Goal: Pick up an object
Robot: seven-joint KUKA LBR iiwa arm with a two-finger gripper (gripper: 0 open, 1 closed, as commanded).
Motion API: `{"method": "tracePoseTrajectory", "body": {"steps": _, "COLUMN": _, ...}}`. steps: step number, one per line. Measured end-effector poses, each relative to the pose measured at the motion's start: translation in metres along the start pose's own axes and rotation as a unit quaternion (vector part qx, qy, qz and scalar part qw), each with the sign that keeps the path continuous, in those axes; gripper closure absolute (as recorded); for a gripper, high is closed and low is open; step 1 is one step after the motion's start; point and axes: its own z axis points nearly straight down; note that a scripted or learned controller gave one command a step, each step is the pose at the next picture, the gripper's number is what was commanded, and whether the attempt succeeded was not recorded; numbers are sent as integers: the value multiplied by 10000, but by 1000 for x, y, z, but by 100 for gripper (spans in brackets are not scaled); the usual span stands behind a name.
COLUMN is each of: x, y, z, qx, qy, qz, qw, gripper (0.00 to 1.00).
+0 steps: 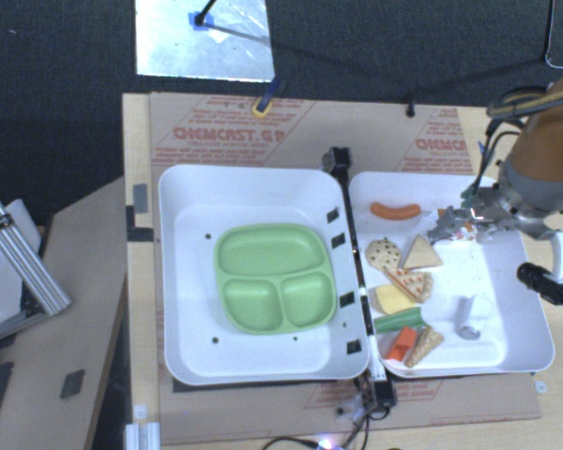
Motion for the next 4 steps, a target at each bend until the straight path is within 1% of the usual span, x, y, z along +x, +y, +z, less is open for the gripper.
{"method": "tracePoseTrajectory", "body": {"steps": 1, "x": -1, "y": 3, "z": 42, "qx": 4, "qy": 0, "qz": 13, "qw": 10000, "gripper": 0}}
{"method": "tracePoseTrajectory", "body": {"steps": 2, "x": 0, "y": 7, "z": 76, "qx": -35, "qy": 15, "qz": 13, "qw": 10000, "gripper": 0}}
{"method": "tracePoseTrajectory", "body": {"steps": 3, "x": 0, "y": 9, "z": 63, "qx": -87, "qy": -6, "qz": 9, "qw": 10000, "gripper": 100}}
{"method": "tracePoseTrajectory", "body": {"steps": 4, "x": -7, "y": 6, "z": 16, "qx": -32, "qy": -12, "qz": 21, "qw": 10000, "gripper": 100}}
